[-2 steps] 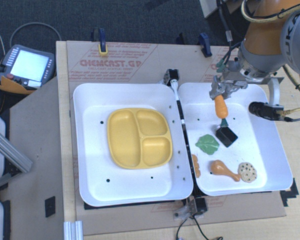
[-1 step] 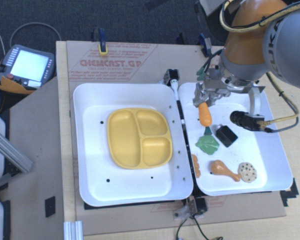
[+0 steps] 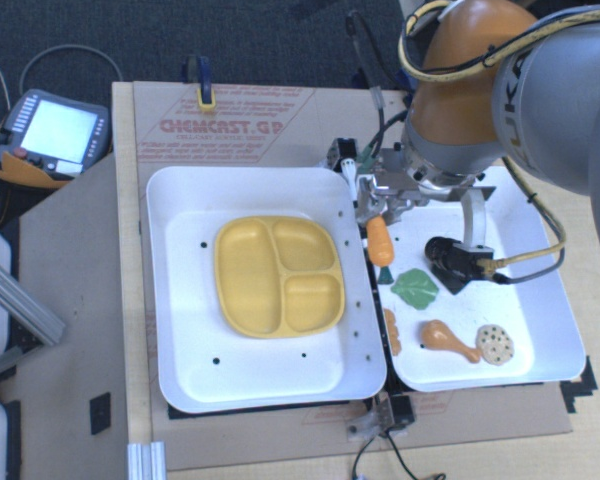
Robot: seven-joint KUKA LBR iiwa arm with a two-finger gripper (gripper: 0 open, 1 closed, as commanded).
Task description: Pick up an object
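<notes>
My gripper [image 3: 380,208] is over the left edge of the right bin [image 3: 540,268], close to the wall between the two bins. An orange carrot [image 3: 380,242] hangs straight down from between its fingers, and the fingers are shut on its top end. Below it in the right bin lie a green leaf [image 3: 416,288], a tan chicken drumstick [image 3: 446,339], a speckled cookie [image 3: 494,343] and a small orange piece [image 3: 391,332] against the left wall.
The left bin [image 3: 180,298] holds a yellow divided plate [image 3: 278,274] in its middle. The arm's big grey and orange body covers the back of the right bin. A tablet [image 3: 56,133] lies off the bench at far left.
</notes>
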